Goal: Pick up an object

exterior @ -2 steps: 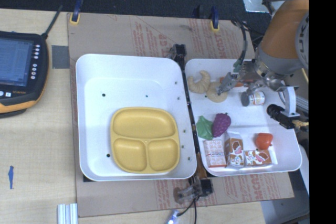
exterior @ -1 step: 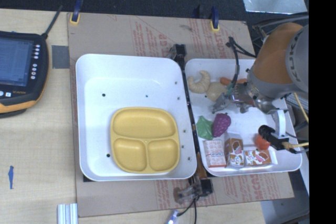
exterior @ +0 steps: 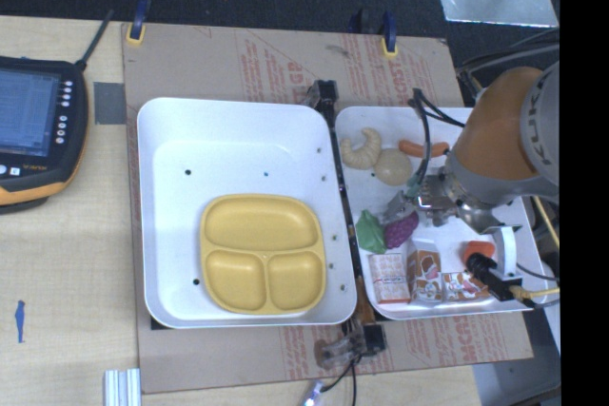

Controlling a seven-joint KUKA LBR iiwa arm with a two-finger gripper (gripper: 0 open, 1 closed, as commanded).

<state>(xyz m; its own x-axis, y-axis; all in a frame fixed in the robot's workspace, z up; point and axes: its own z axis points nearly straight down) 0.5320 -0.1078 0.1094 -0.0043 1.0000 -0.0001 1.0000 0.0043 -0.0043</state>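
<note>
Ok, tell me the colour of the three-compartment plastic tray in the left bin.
Pale yellow tray, camera view.

Grey arm [exterior: 504, 143] reaching from right, wrist lowered

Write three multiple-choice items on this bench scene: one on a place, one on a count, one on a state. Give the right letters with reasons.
1. Where does the yellow tray lie?
A. left bin
B. right bin
C. on the cardboard

2. How many compartments does the yellow tray have?
A. two
B. three
C. five

3. Where is the pincer?
A. over the left bin
B. low in the right bin, above the purple grapes
C. off the bench

Answers: 1 A, it sits in the left bin; 2 B, one wide and two small; 3 B, it hangs among the toy foods.
</note>
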